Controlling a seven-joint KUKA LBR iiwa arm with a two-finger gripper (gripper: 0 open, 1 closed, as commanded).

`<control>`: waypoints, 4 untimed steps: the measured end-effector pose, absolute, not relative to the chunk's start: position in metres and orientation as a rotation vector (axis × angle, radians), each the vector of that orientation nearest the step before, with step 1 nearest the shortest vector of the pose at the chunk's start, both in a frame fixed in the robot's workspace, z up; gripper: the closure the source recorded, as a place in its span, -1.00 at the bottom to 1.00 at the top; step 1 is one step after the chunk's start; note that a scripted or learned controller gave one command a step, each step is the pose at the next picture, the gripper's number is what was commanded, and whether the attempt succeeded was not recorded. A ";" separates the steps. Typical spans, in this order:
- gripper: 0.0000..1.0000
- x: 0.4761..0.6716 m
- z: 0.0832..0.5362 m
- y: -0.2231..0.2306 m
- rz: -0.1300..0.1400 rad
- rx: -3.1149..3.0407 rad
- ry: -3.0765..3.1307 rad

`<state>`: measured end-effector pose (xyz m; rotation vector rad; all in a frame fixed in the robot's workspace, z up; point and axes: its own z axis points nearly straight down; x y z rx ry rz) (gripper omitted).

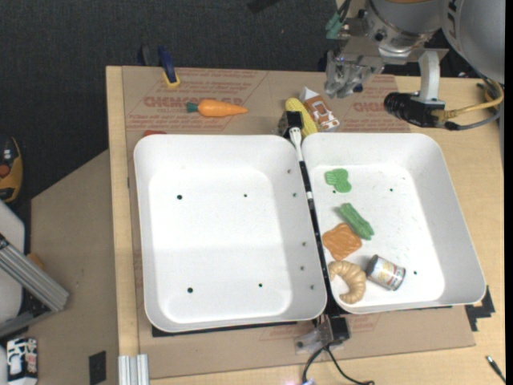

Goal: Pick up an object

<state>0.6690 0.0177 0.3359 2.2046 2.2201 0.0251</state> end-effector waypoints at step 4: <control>1.00 0.634 0.389 0.210 0.025 2.210 2.223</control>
